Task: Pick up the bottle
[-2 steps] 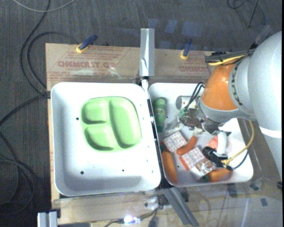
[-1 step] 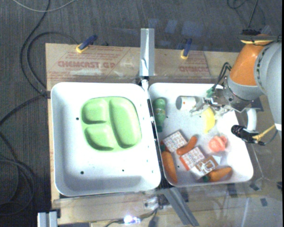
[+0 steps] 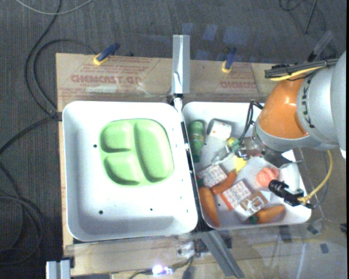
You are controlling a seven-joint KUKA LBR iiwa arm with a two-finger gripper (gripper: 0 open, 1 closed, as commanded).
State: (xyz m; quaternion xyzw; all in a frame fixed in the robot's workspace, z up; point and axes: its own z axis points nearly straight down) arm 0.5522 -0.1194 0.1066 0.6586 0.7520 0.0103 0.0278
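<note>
The bottle (image 3: pixel 196 137) is dark green with a paler label. It lies lengthwise along the left wall of the right bin (image 3: pixel 305 214), near the far corner. My gripper (image 3: pixel 235 148) hangs low over the middle of that bin, a short way right of the bottle and apart from it. It sits above a heap of small items, under the orange-banded wrist (image 3: pixel 285 112). Nothing shows between the gripper and the bottle except a white box (image 3: pixel 219 129).
The left bin (image 3: pixel 81 214) holds a green divided tray (image 3: pixel 136 151). Crowding the right bin are orange carrots (image 3: pixel 208 205) (image 3: pixel 269 214), patterned packets (image 3: pixel 237 195), a yellow piece (image 3: pixel 240 163) and a pink-red item (image 3: pixel 267 176). A metal divider (image 3: pixel 180 63) stands behind the bins.
</note>
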